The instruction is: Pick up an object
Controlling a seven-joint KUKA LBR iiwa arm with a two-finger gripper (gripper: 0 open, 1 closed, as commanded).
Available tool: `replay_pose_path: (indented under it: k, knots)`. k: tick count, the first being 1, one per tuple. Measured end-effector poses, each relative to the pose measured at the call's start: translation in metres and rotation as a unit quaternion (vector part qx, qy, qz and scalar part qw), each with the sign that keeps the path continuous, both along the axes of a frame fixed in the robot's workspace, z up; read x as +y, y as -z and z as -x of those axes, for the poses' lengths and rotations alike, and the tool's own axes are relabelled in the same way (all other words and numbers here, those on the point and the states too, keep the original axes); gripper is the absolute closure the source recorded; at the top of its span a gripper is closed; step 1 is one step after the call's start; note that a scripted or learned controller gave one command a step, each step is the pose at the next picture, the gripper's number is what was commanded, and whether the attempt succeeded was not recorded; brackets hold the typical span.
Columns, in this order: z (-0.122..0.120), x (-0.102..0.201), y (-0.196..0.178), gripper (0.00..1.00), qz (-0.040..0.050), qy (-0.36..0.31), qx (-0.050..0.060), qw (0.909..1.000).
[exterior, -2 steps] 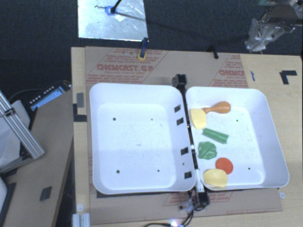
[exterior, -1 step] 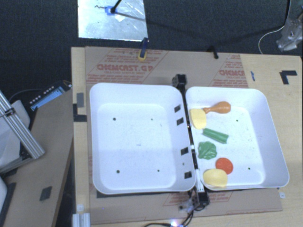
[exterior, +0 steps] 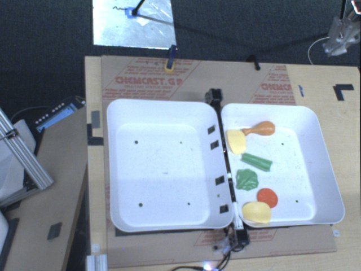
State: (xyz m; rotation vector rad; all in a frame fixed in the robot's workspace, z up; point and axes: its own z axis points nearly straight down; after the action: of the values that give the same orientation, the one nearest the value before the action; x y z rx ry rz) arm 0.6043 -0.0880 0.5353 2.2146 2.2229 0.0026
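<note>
The right bin (exterior: 320, 151) holds several small objects, all near its left side. An orange-brown drumstick-shaped piece (exterior: 260, 130) lies at the back, touching a pale yellow piece (exterior: 236, 141) beside the divider. Below them lie a green elongated piece (exterior: 257, 162) and a green leafy piece (exterior: 246, 179). A red-orange round piece (exterior: 267, 197) sits closer to the front, and a yellow rounded piece (exterior: 256, 212) rests in the front left corner.
The left bin (exterior: 163, 162) stands beside the right one, joined by a black hinged divider (exterior: 223, 151). A shiny metal sheet (exterior: 133, 14) lies on the dark floor behind. A grey fitting with a white cable (exterior: 340, 36) sits at upper right. Aluminium framing (exterior: 22, 157) stands at left.
</note>
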Motion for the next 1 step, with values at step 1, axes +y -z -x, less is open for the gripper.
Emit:
replay_pose_path:
  k: [1]
  knots:
    - [-0.0142,-0.0921,0.0019,1.0,0.0014,0.005,0.001,1.0]
